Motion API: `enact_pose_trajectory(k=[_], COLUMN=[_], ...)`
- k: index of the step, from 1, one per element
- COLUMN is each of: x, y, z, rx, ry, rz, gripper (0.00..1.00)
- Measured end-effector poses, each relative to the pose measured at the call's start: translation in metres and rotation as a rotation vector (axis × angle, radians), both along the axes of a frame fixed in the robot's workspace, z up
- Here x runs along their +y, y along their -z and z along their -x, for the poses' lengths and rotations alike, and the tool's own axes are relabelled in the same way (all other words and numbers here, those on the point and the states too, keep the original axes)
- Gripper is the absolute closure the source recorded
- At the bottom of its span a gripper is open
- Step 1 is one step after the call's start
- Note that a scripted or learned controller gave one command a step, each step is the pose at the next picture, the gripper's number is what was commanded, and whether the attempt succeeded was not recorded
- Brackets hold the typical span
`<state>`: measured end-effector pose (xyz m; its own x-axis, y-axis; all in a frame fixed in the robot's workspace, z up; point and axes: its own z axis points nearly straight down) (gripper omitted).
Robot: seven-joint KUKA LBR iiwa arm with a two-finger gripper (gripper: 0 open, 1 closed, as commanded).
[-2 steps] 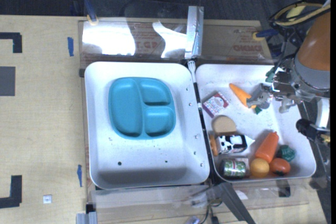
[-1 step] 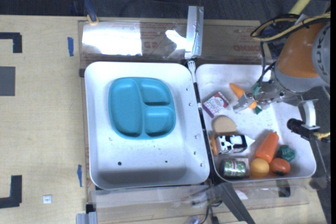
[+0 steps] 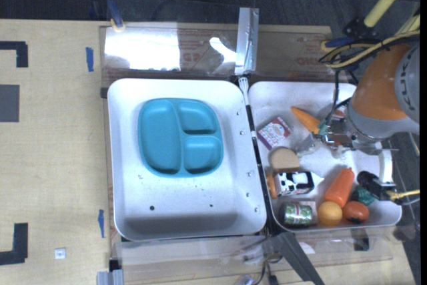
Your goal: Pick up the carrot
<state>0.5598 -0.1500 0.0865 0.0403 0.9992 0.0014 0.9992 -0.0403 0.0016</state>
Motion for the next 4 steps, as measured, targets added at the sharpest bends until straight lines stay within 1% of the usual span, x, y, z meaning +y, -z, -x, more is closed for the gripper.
enact_pose_trajectory(k=[1,2,3,4], x=[0.029,0.018,-0.021,-0.03], y=[0.0,0.001,-0.079,0.001], z=[-0.046,-0.091,-0.109,-0.102], rx=[-0.004,0.014,-0.008,0.022], ry=[-0.093,-0.241,-0.569,-0.692], rz=[0.003,-0.001,0.009,-0.007], gripper=[0.0,0.0,0.0,0.0])
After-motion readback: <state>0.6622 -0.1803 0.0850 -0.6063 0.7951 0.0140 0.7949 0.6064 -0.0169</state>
